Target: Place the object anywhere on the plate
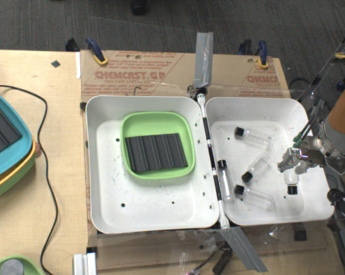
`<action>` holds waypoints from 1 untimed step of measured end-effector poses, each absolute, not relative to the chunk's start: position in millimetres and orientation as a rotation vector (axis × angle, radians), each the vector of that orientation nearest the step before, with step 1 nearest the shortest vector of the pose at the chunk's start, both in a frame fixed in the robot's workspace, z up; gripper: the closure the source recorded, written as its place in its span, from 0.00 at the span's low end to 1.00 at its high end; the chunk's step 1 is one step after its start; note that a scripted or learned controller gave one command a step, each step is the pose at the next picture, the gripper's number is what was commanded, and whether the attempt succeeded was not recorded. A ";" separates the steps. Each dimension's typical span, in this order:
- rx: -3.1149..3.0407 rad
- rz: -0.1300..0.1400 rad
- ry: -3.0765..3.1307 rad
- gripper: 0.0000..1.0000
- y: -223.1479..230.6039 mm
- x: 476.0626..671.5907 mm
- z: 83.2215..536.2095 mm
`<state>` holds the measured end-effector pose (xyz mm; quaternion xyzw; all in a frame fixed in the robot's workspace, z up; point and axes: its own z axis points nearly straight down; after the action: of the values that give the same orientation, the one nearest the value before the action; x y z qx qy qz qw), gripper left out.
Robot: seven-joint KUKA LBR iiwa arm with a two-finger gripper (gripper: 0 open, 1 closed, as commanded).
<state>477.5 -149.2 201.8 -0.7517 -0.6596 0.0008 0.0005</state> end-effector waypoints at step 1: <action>-2.361 0.003 -2.072 0.00 -149.3 477.5 201.8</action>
<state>477.5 -149.3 201.8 -0.7516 -0.6596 0.0008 0.0004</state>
